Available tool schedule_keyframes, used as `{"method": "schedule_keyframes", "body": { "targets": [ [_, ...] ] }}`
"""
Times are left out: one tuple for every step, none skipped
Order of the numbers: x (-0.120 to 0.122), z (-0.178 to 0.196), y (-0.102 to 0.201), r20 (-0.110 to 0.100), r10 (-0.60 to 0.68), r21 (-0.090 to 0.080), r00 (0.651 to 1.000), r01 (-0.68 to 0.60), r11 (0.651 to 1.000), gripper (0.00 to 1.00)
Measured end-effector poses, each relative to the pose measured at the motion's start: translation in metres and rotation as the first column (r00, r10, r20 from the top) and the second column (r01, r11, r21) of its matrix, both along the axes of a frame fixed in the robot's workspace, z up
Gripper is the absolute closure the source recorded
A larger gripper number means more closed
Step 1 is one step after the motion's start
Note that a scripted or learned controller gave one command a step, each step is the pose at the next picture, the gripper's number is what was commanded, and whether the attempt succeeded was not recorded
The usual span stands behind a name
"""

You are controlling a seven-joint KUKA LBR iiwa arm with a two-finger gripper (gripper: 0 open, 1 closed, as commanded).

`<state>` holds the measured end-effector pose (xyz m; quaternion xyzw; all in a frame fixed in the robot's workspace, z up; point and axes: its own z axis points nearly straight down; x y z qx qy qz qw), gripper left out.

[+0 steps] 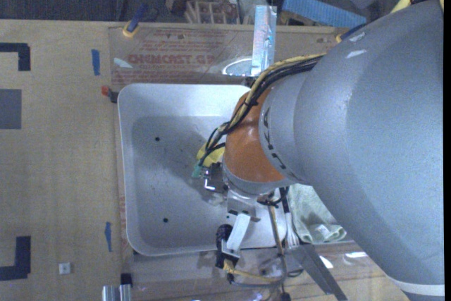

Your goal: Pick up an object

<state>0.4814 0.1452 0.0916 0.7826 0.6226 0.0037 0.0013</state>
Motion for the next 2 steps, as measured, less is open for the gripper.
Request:
{"method": "schedule_keyframes", "body": {
  "targets": [
    [0.0093, -0.0008, -0.0070, -0.002, 0.352, -0.001, 0.936, -0.352, 0.936, 1.00],
    [0.0115, -0.0014, -0.0086, 0.004, 0.351, -0.006, 0.936, -0.351, 0.936, 0.00]
  ]
}}
